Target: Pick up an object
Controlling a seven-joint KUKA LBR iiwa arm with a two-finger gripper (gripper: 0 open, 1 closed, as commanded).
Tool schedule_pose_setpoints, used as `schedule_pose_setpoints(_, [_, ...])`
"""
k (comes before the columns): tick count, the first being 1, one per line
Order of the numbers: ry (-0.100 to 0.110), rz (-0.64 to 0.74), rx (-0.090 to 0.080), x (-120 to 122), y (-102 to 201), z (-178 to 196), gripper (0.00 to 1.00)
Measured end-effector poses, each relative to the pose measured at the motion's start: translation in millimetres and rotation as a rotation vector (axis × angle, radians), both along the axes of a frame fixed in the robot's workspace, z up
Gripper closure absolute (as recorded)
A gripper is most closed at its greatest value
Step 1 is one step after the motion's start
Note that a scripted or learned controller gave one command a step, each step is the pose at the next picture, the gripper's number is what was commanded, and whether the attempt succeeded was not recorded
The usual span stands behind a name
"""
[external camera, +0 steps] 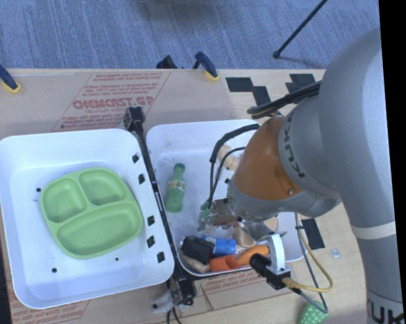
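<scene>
My gripper (218,223) reaches down into the right bin (187,141), just above a pile of small objects at its near edge; the orange wrist band and grey arm hide its fingers. The pile holds a black piece (196,249), a blue piece (225,247) and orange-red pieces (228,262). A green bottle (174,188) lies on the right bin's floor, left of the gripper and apart from it.
The left bin (11,208) holds a green divided plate (91,212). A divider with black clips (150,197) runs between the bins. A green knobbly object (310,317) and a yellow cable (317,281) lie outside the bins at the near right.
</scene>
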State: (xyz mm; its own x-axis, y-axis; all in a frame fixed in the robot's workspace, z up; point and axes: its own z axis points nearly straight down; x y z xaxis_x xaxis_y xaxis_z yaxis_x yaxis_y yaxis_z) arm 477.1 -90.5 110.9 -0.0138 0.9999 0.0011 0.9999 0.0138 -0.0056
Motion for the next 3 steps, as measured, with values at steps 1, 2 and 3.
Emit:
schedule_pose_setpoints(1, [0.0,0.002,-0.001,0,0,0,0.0])
schedule_pose_setpoints(2, [-0.002,-0.01,0.0,-1,-107,-19,0.0])
schedule_pose_setpoints(3, [-0.002,-0.005,0.003,0,-106,-9,1.0])
